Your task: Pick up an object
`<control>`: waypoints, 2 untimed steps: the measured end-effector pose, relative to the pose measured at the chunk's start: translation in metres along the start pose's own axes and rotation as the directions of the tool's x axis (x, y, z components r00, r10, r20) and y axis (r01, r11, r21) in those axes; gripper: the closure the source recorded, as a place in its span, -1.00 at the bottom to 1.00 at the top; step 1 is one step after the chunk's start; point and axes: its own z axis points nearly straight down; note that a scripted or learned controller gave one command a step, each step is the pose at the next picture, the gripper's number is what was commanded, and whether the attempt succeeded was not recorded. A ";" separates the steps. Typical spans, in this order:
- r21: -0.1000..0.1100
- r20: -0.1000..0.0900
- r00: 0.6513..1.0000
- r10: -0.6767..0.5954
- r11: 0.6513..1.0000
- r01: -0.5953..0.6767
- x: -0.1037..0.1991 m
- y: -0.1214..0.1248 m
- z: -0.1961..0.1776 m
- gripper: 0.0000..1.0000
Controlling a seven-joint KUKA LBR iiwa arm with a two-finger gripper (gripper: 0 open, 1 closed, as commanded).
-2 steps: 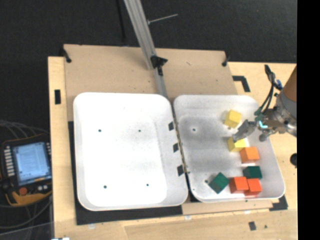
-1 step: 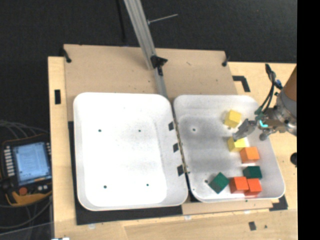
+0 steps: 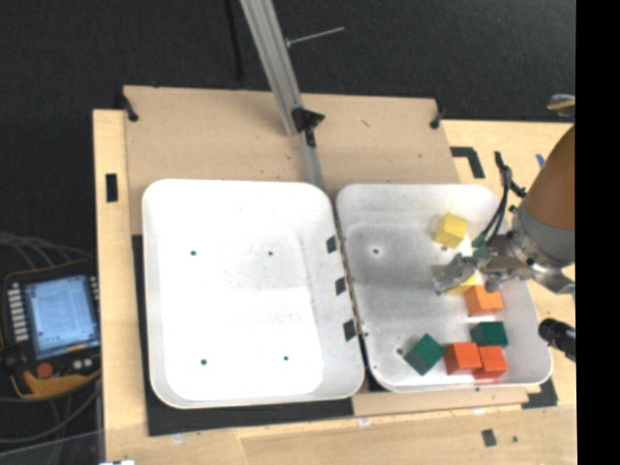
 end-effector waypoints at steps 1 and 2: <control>0.002 0.000 1.000 0.000 1.000 0.000 -0.002 -0.005 0.062 -1.00; -0.006 0.002 1.000 0.001 1.000 -0.001 -0.004 -0.004 0.102 -1.00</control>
